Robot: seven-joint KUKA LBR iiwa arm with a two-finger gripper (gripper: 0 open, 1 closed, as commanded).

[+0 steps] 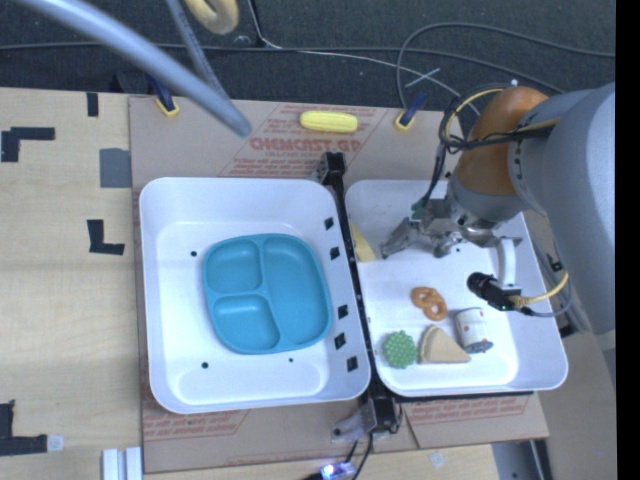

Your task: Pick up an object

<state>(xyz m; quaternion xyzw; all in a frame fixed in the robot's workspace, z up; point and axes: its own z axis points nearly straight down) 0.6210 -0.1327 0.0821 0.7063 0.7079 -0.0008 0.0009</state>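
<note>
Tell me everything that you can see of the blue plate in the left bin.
The blue plate is a rounded rectangle of smooth, plastic-looking turquoise, divided by raised ridges into three compartments: two smaller ones along its upper side and a larger one below. Nothing lies in any of them. It lies flat, slightly turned, near the middle of the left bin, touching only the bin's floor. The hand is apart from it, over the right bin.

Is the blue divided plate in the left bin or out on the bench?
In: the blue divided plate lies flat on the left bin's floor, inside its rim.
</note>
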